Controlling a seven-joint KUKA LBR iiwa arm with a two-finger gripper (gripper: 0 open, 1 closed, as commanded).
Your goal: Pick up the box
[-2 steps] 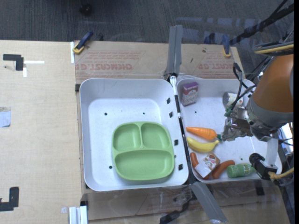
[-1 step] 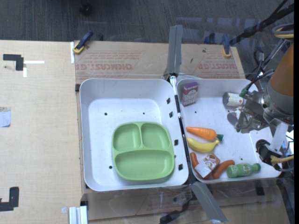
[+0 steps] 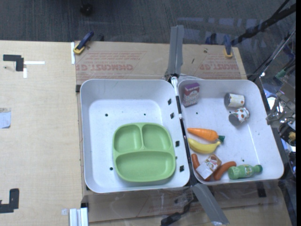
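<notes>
- Camera view: two white bins side by side on the worktop (image 3: 37, 126). Left bin (image 3: 94, 126) carries a green divided plate (image 3: 143, 152).
- Right bin (image 3: 263, 140) carries the clutter: the box (image 3: 191, 93), pinkish-purple, stands upright in the far left corner, just beside the dividing wall.
- Nearer: carrot (image 3: 203, 134) touching banana (image 3: 203, 146); a small packet (image 3: 209, 166) between two sausages; green bottle (image 3: 244, 171) lying on its side; two small cups (image 3: 236, 107) near the far right.
- Claw: cannot tell its state from this view; it has nothing of the box.
- Judgement: the box's corner position leaves the wall side tight; its open sides look easier. Pick not yet begun.
</notes>
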